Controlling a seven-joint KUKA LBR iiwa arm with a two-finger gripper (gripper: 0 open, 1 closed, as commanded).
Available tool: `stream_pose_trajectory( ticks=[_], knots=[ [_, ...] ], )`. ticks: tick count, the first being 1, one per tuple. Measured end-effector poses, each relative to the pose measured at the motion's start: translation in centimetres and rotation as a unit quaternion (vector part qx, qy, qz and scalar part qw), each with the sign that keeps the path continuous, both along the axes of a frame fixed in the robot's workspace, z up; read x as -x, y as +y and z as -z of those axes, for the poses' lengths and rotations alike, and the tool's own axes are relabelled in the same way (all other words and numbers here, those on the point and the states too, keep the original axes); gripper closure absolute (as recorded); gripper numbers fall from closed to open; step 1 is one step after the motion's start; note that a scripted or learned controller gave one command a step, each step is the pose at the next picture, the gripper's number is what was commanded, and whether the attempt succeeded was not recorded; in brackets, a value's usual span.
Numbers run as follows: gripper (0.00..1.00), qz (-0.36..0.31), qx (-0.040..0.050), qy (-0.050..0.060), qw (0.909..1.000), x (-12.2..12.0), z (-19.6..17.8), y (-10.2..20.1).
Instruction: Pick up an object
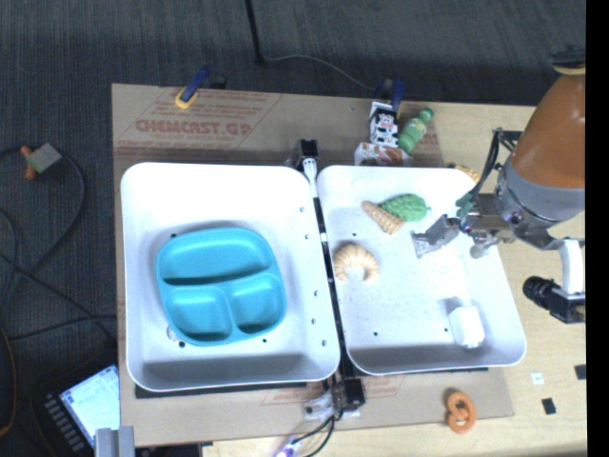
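The right bin [495, 350] holds a green-topped ice cream cone toy [398, 209] at the back, a tan croissant-shaped toy [354, 261] near its left wall, and a small white block [465, 323] near the front right. My gripper [455, 240] hovers over the right half of this bin, right of the cone and above the white block. Its two grey fingers [433, 235] stand apart and open with nothing between them. The orange-banded arm [561, 136] enters from the right.
The left bin [143, 198] holds a blue divided tray [221, 284]. Behind the right bin, a small boxed toy and a green figure [395, 131] stand on the board. An orange ring [461, 409] lies in front of the bins. Blue clamps [193, 87] grip the back edge.
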State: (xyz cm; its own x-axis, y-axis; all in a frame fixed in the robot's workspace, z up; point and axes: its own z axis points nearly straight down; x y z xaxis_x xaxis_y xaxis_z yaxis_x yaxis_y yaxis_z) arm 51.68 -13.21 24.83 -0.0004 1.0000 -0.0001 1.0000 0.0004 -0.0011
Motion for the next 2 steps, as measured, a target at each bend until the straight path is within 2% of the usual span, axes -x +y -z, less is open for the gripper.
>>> stream_pose_trajectory(
  ticks=[1, 2],
  knots=[
    [0.0, -0.001, -0.0033, 0.002, 1.0, -3.8, 12.8, -8.5],
    [0.0, 0.0, 0.0001, 0.0, 1.0, -6.3, 13.6, -6.8]
  ],
)
